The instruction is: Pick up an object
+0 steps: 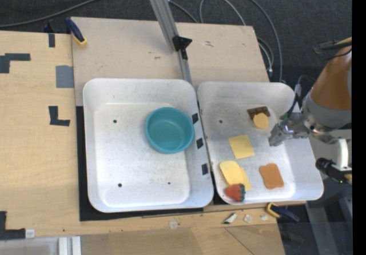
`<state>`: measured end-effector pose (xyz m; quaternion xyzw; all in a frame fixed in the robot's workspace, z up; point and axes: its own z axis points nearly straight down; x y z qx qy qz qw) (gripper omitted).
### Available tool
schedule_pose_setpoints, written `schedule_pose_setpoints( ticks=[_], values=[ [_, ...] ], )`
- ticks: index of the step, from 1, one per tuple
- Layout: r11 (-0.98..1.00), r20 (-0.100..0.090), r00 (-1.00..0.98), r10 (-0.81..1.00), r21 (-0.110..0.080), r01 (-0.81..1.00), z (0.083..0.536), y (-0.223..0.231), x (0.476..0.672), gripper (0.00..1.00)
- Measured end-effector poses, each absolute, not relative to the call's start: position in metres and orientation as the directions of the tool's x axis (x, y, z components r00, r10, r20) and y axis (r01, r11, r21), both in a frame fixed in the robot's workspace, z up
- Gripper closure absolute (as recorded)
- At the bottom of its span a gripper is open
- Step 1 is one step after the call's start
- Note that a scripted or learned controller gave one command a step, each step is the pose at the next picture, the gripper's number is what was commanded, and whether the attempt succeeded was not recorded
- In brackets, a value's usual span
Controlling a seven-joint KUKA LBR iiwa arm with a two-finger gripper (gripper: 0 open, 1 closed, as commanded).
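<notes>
Fingers (277, 135) of the gripper hang low over the right bin (220, 96), at about three o'clock within it, near its right wall; whether they stand wide or narrow cannot be told from this slant, and nothing shows between them. The grey arm (330, 94) with its orange band reaches in from three o'clock.

Closest thing to the fingers is a small yellow round piece (261, 121) resting against a brown block (255, 112), just beside them at ten o'clock. A yellow square slice (242, 147) lies at eight o'clock from the fingers, near but apart. An orange-brown slab (271, 176) lies at six o'clock from them, near the bin's front wall. A pale yellow wedge (233, 172) sits at the bin's seven o'clock, touching a red and green item (234, 192) at its lower end.

In the left bin (97, 94), a teal bowl (169, 129) stands upright at roughly two o'clock, well apart from the fingers.
</notes>
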<state>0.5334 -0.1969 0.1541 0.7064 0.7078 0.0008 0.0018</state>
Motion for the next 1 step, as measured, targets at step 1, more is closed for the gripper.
schedule_pose_setpoints(
  ticks=[1],
  values=[
    [0.001,-0.002,-0.001,1.000,0.004,1.000,0.2088,-0.2007,0.5248,1.00]
  ],
)
